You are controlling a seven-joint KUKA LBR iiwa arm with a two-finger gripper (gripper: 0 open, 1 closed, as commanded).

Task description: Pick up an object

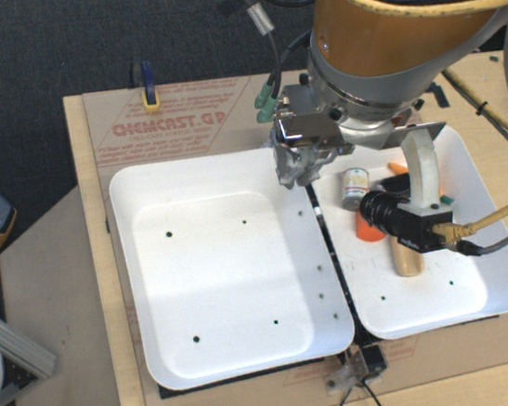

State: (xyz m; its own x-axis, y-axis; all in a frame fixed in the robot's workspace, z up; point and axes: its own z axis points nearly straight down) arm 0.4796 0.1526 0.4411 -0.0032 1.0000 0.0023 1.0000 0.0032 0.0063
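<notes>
My gripper (295,173) hangs over the back end of the divider between the two white bins, at the right bin's (500,285) far-left corner. Nothing shows between its tips. Just to its right in the right bin stands a small silver can with a pale label (355,185). An orange object (366,227) lies in front of the can, partly covered by the robot's own hardware. A tan cylinder (408,262) stands further forward. A small orange piece (397,167) peeks out near the back of the bin. The arm's bulk hides the right bin's back edge.
The left bin (140,260) sits beside the right one, their rims meeting along a dark seam. Both rest on a cardboard sheet (177,119) with red lettering. A blue and yellow clamp (148,86) stands at the sheet's back edge.
</notes>
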